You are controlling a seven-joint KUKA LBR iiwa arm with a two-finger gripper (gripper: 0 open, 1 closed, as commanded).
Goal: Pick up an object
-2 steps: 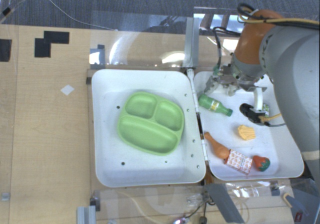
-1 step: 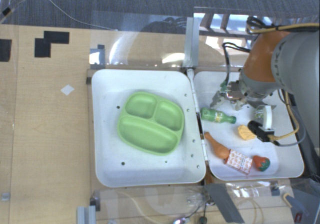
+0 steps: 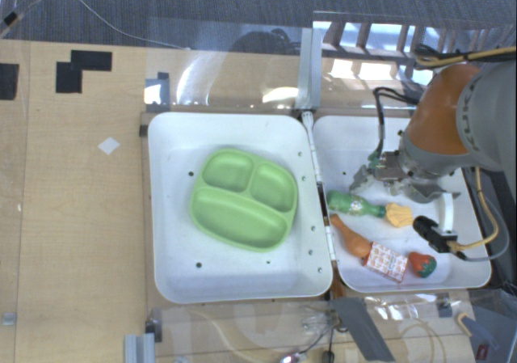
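Hovering low in the right bin, the end effector sits just above the toys; can't tell its grip state from here. Nothing looks lifted. Green bottle-shaped toy, carrot, yellow piece and strawberry all lie on the bin floor. Green divided plate sits alone in the left bin. Pick not yet done.
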